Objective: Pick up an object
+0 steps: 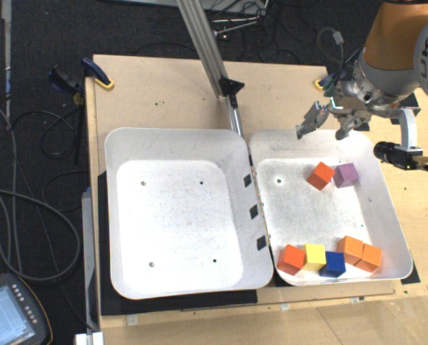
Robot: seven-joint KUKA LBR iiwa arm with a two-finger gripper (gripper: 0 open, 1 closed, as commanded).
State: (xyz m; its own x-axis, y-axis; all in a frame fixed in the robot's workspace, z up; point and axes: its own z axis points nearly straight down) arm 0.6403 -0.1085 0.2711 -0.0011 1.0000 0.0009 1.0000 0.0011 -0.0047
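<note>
Floor: dark carpet with black cables [26, 131] lying loose on the left side of the frame.
Screen: a small grey tablet [8, 315] sits in the lower left corner.
Clamps: blue and yellow clamps [91, 74] grip the upper left corner of the bench.
Bench: a flat tan board [163, 92] holds both bins.
Left bin: a white tray [174, 207] with little dark specks, in the middle left.
Pole: a silver metal bar [199, 31] slants down from the top middle and ends above the gap between the bins.
Right bin: a white tray [386, 214] in the lower right of the frame, touching the left bin.
Upper blocks: an orange block [319, 175] and a purple block [346, 174] sit just beside each other near the top of the right bin.
Lower blocks: a red-orange block [293, 258], a yellow block [315, 254], a blue block [334, 264] and two orange blocks [361, 252] sit bunched along the bottom edge of the right bin.
Arm: grey with an orange band [397, 20], in the upper right corner.
Gripper: the gripper [329, 123] hangs over the top rim of the right bin, up and apart from the orange and purple blocks. Its two dark fingers look spread apart with nothing between them, though they are small and a bit blurry.
</note>
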